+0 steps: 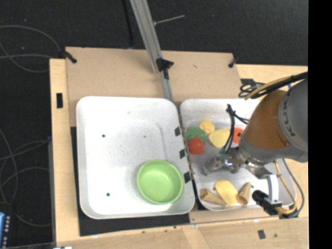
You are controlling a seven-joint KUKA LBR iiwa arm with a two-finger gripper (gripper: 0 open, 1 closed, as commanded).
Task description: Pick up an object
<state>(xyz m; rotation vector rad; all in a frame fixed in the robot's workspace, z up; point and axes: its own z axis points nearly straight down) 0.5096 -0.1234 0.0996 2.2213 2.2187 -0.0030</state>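
Overhead, in the camera view, the arm (275, 126) comes in from the right and hangs over the right bin (205, 108); orange band sits above the wrist, and the pincer (224, 163) is low over the middle of that bin, metal tip pointing toward the divider between the bins. Can't tell if it's open or closed; the tip is small and glinting, and nothing shows between it. Candidate objects sit on two sides of it. Up-screen and slightly left: a pale yellow piece (219, 137) just beside the pincer, a smaller yellow piece (207, 125) a bit further, a green piece (194, 133) and a red piece (196, 146) touching each other by the divider, and an orange-red bit (237, 135) half hidden by the wrist. Down-screen: a yellow lump (226, 190) near the front wall, flanked by two tan pieces (209, 195), the other one (244, 193) propped upright-ish on its right. Key relation, as I judge it: the yellow lump lies straight below the pincer on screen, near, not touching, with its long axis running diagonally; the pale yellow piece above looks about as close. Either is a short shift, no reach across. The left bin (124, 113) holds a green bowl (160, 181) at its front right corner, well apart from the pincer. Both bins rest on the tan surface (114, 71).
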